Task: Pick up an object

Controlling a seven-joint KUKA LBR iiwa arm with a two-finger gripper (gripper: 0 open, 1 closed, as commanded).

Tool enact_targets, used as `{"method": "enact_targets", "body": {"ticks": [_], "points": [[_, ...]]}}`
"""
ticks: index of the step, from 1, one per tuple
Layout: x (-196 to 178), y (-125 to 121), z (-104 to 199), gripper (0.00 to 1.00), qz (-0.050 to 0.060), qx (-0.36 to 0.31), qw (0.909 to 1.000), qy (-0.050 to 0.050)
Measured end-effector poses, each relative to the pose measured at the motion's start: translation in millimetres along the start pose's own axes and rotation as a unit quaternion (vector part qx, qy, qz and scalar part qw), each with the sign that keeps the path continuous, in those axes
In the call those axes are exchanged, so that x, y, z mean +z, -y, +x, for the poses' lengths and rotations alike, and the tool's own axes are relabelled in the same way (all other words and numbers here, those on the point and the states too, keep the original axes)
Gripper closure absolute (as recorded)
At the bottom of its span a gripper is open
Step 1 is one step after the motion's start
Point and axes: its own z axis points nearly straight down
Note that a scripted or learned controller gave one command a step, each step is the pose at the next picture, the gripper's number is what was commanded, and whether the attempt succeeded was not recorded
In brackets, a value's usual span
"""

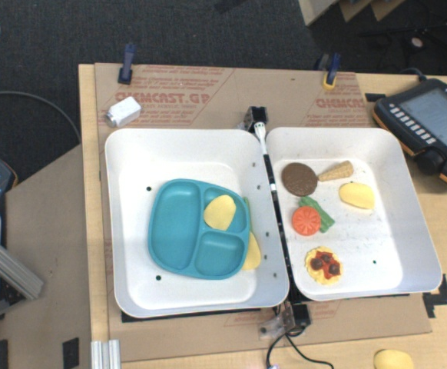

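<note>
Since the task names no particular object, anything in the two bins could serve, and the pieces lie where they can be judged from above; the left bin (124, 206) holds a teal divided plate (179, 225) near its middle, with a yellow piece (221, 211) resting in the plate's upper right compartment and another yellow piece (253, 254) wedged just beside the plate's right rim, toward the bin's right wall. Across the right bin (408, 229), small toy foods are scattered loosely (probably tipped in rather than arranged): a brown disc (299, 179) with a tan cone (336, 171) touching it near the top edge, a yellow lump (357, 196) toward the right wall, a red tomato-like round (306, 221) lying on a green leaf (322, 215) near the centre, and a small pizza-like round (324, 264) toward the bottom edge. These pieces sit mostly apart from one another, which I judge makes the yellow lump or the pizza the easiest first pick; the pincer's state I cannot tell. Both bins rest on a cardboard sheet (200, 91) over the counter (446, 344).
</note>
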Motion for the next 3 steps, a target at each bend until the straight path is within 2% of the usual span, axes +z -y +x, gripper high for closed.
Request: {"method": "enact_targets", "body": {"ticks": [1, 2, 3], "points": [[-3.0, -0.6, -0.1, 1.0, 0.005, 0.0, 1.0, -0.001], [-61.1, -82.7, 92.9, 1.0, 0.004, -0.005, 1.0, -0.003], [0.3, 4.5, 46.7, 1.0, 0.013, 0.005, 0.9999, -0.004]]}}
